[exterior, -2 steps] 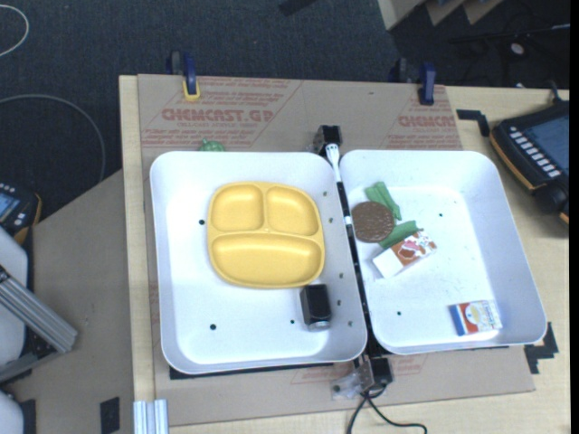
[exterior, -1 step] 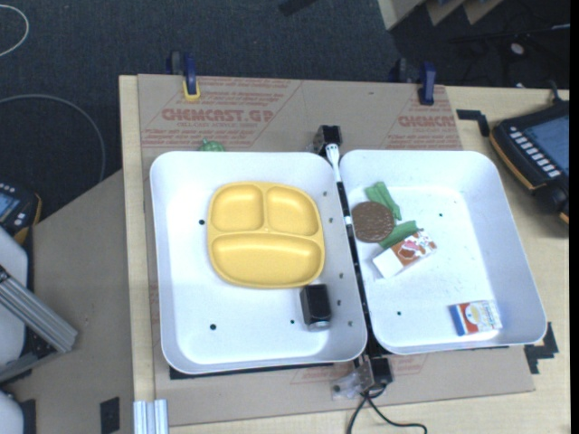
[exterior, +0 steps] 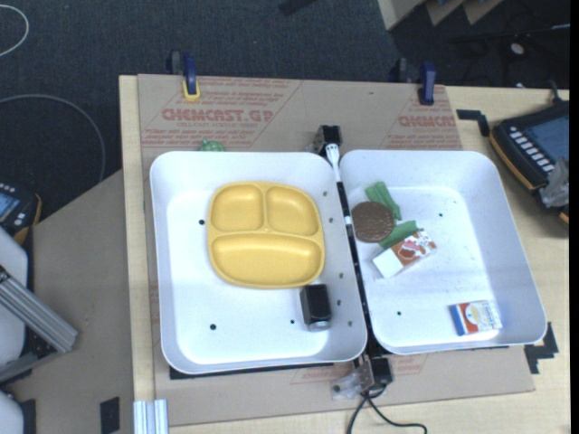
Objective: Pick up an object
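The left bin (exterior: 181,269) holds a yellow divided plate (exterior: 266,233) and, toward the table's front edge, a small black object (exterior: 316,305). The right bin (exterior: 507,242) holds a brown disc (exterior: 371,221), green pieces (exterior: 384,195), a white-and-red packet (exterior: 404,254) and, near its front corner, what may be a small card (exterior: 475,317).

The left bin (exterior: 172,269) holds a divided plate (exterior: 266,234) near its middle, with a small box (exterior: 316,305) just in front of the plate's right corner. Right of the plate, across the rims, the right bin (exterior: 507,242) holds a round disc (exterior: 372,221) touching leafy pieces (exterior: 387,213), a card (exterior: 403,253) just in front of them, and a small packet (exterior: 476,317) well apart toward the front right.
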Controlling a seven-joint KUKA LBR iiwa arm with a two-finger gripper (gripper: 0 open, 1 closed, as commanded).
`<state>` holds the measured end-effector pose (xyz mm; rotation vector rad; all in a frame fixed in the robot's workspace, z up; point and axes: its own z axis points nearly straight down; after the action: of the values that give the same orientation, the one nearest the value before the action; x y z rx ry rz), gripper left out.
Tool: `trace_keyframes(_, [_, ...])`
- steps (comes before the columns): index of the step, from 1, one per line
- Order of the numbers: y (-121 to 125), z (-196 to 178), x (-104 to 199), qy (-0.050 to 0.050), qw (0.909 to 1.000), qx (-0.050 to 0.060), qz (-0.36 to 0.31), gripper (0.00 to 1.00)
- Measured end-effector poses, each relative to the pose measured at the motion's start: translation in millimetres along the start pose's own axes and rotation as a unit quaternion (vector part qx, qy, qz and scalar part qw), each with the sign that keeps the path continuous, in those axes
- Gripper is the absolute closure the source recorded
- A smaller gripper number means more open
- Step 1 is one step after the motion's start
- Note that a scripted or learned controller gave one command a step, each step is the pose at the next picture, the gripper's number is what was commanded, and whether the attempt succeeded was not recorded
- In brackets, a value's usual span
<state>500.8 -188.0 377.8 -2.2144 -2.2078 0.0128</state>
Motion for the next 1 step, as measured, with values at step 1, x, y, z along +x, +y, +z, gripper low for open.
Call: trace_keyframes(1, [-11.0, -23.8, 49.9, -0.002, 0.9999, -0.009, -0.004, 1.00])
